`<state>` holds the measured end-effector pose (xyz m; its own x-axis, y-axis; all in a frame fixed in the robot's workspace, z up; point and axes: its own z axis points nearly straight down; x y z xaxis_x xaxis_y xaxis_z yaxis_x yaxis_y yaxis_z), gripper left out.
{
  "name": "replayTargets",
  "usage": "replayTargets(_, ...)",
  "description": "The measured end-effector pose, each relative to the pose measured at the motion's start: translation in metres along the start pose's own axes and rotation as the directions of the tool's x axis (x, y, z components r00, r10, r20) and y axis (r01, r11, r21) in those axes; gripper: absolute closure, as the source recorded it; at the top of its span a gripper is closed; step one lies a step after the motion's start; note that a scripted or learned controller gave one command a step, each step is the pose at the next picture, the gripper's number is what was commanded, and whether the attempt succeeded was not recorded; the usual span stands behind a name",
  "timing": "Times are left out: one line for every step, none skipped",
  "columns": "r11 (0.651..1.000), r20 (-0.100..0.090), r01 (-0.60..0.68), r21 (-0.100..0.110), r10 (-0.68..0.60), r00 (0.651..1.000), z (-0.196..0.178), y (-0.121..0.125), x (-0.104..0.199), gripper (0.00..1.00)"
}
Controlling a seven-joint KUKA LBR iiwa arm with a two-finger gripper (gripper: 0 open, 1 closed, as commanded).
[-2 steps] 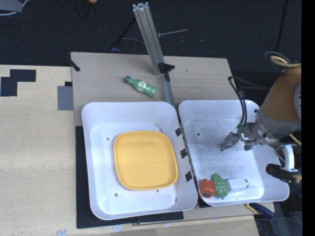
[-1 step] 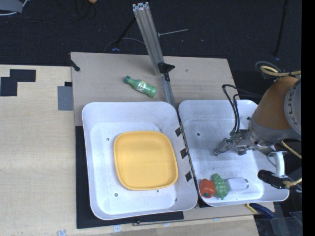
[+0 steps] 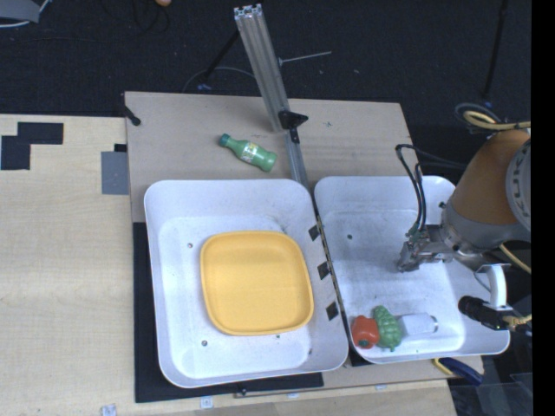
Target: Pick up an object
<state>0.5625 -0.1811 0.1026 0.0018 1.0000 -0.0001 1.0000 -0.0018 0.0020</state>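
on the tabletop (image 3: 52,232), past the bins at about twelve o'clock, a small green bottle (image 3: 248,152) lies on its side, well outside either bin. the left bin (image 3: 165,232) carries a yellow square plate (image 3: 256,282), flat and roughly centred. just right of it, touching along the shared edge, is the right bin (image 3: 364,206). at its six o'clock corner sit three small things close together: a red toy pepper (image 3: 365,331), a green leafy toy vegetable (image 3: 388,328) touching it, and a pale whitish object (image 3: 419,324) just beside that, too washed out against the bin floor to name.

the hand (image 3: 414,256) is low in the right bin toward three o'clock, near the bin floor, and well apart from that cluster. nothing shows between its tips; whether they are apart or together i cannot tell at this angle.

judging from this, the pick has not begun, and the nearest candidates lie at about seven o'clock from the hand. the risks: the items crowd each other and hug the bin wall, so a descent could land a finger on the neighbour or the rim and push the target away; the rounded pepper could squirt out of a closing grip; the pale object may be hard to seize if it lies flat.
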Motion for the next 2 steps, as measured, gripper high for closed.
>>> replayTargets(1.0,0.001,0.001,-0.001,-0.001,1.0,-0.042,-0.001,0.001,1.0)
replayTargets(1.0,0.001,0.001,-0.001,-0.001,1.0,-0.09,-0.006,-0.008,1.0)
